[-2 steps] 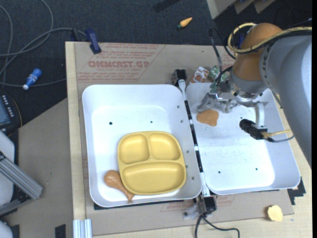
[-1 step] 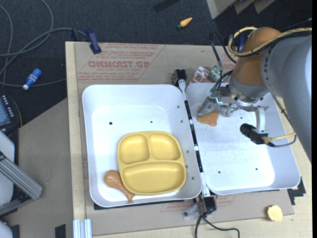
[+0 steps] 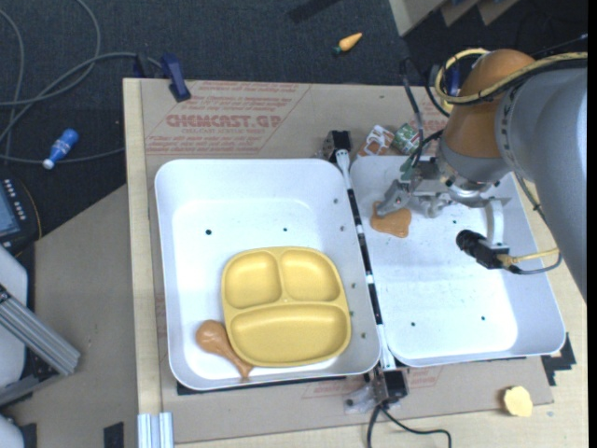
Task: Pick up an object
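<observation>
The camera looks down at a slant on a bench point(image 3: 233, 110) covered with brown board that carries red printed lettering. Two shallow white bins sit side by side on it, their inner rims touching along a dark seam.

The left bin point(image 3: 187, 203) holds a yellow divided plate point(image 3: 284, 304) with three compartments, lying flat toward the near side of the bin. A tan toy drumstick point(image 3: 219, 341) lies at the plate's lower left edge, partly tucked under its rim.

The right bin point(image 3: 448, 315) holds a small orange-brown piece point(image 3: 392, 222) near its far left corner, close to the seam between the bins. The grey arm point(image 3: 546, 129) comes in from the right, its orange band point(image 3: 480, 110) above the wrist. The gripper point(image 3: 408, 197) hangs low over the far left part of the right bin, its metal fingers reaching down to just above and beside the orange-brown piece. How wide the fingers stand cannot be told, nor whether they touch the piece; nothing can be seen clamped between them. A black cable plug point(image 3: 478, 247) hangs from the wrist over the bin floor.

Small crumpled wrappers point(image 3: 392, 140) lie on the board just beyond the right bin. A yellow lump point(image 3: 517, 400) rests on the board by that bin's near right corner. On the dark floor beyond the bench lie a blue bottle point(image 3: 62, 147) and a small orange bit point(image 3: 350, 41).
</observation>
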You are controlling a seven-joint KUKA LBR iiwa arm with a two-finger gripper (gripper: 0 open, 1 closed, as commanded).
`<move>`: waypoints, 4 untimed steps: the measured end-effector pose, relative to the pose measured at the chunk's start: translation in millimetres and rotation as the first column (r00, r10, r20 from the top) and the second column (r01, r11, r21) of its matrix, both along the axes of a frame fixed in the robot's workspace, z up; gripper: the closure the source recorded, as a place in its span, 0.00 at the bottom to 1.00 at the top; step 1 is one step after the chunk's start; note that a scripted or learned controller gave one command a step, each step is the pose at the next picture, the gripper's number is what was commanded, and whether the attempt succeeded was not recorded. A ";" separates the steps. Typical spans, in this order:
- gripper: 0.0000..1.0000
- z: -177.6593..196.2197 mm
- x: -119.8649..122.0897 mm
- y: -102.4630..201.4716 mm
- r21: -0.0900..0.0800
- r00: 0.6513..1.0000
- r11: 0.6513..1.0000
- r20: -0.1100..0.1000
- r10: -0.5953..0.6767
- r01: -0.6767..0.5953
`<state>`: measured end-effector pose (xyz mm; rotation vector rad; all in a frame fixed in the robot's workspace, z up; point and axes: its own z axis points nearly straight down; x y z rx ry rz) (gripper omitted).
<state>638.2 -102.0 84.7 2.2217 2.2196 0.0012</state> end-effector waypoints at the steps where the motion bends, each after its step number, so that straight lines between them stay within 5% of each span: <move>1: 1.00 11.4 1.1 0.7 0.000 1.000 1.000 0.003 0.001 -0.001; 2: 1.00 -0.7 -33.6 -15.8 0.001 1.000 1.000 -0.007 -0.001 0.001; 4: 1.00 20.5 -30.8 -14.3 0.001 1.000 1.000 0.001 -0.001 0.001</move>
